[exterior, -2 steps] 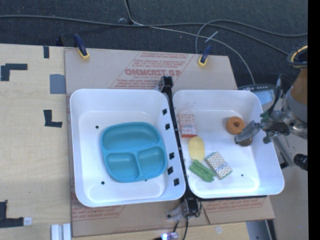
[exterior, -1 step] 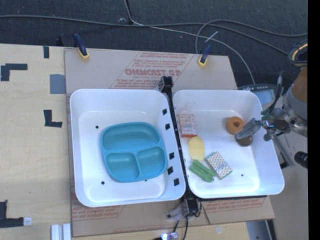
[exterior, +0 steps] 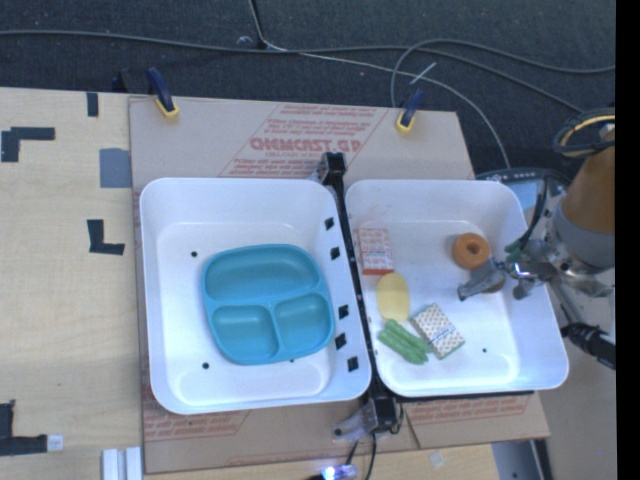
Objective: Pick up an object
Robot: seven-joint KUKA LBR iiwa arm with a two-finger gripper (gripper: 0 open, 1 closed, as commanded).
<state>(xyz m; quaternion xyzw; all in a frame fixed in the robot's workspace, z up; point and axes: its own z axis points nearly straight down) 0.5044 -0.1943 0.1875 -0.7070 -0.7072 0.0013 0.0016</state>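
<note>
peas [exterior: 404, 342] and a patterned packet [exterior: 438, 329] lay by the right bin's [exterior: 520, 363] near edge, a yellow piece [exterior: 394, 294] behind them. farther back, the tool [exterior: 497, 276] hovered spread, pinching nothing, just beside the donut [exterior: 471, 250] near the right wall. picking remained undone.

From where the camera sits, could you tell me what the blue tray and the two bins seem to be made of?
Blue tray: likely moulded plastic, matte, going by its uniform colour and soft rounded compartments. Left bin and right bin: probably thin formed plastic, slightly glossy, with smooth rolled rims. Neither can be confirmed by sight alone.
</note>
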